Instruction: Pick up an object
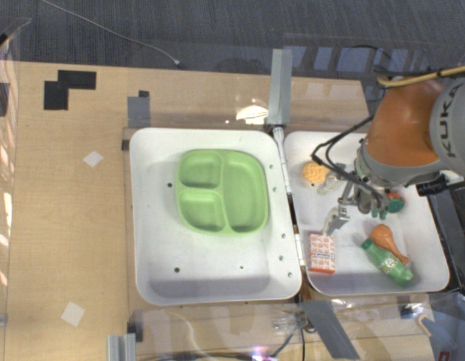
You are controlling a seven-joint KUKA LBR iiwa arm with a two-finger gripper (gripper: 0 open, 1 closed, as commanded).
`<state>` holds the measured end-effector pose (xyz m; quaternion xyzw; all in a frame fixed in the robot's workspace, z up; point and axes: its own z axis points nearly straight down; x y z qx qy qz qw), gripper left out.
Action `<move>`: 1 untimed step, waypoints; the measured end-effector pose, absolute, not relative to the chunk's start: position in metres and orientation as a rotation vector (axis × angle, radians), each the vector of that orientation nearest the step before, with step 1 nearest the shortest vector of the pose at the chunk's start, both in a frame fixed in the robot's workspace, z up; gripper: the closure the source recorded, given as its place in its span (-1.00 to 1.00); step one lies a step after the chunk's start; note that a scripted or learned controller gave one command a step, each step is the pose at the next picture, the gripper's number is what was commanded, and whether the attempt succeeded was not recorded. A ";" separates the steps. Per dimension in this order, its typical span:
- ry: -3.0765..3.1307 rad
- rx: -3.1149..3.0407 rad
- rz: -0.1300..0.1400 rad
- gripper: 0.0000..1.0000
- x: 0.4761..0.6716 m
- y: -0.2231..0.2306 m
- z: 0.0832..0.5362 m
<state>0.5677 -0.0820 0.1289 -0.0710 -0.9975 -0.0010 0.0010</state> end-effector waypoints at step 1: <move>-3.168 -0.089 0.001 -1.00 0.516 -0.105 0.096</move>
